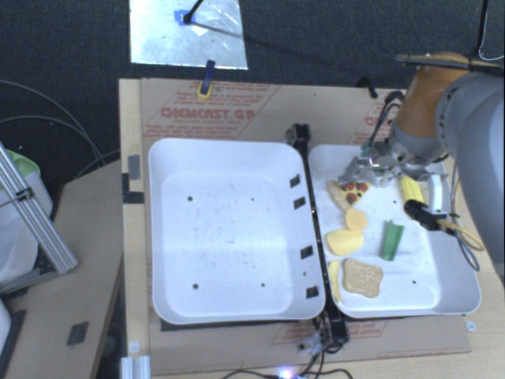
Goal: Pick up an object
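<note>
The gripper (359,172) hung low at the far end of the right bin (458,294), directly over the pizza slice (345,193) — how it was set, and whether it had hold of anything, could not be told. To pick cleanly it probably needed to settle squarely over that slice, clear of the bin's wall. Counted in the right bin: one pizza slice, two yellow rounded pieces (345,242), one toast slice (362,278), one green stick (390,240), one corn cob (409,189) — the left bin (170,294) beside it.
</note>
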Controlling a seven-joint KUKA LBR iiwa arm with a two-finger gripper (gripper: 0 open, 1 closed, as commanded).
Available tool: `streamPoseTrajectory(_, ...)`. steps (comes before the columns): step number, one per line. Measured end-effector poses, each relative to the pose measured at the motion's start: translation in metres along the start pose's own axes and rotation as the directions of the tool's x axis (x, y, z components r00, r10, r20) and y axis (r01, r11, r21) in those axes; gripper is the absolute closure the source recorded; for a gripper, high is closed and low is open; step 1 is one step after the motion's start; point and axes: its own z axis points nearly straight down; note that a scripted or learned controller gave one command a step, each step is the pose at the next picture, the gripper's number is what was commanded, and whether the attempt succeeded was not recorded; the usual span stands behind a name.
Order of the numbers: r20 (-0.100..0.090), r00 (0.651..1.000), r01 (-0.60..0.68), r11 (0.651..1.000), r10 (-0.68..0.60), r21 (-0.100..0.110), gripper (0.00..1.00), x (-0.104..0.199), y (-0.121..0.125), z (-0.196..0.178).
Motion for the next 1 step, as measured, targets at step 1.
streamPoseTrajectory(1, 0.003, 1.0, -0.004, 1.0, 0.004, -0.011, 0.0, 0.0384, -0.042, -0.0007)
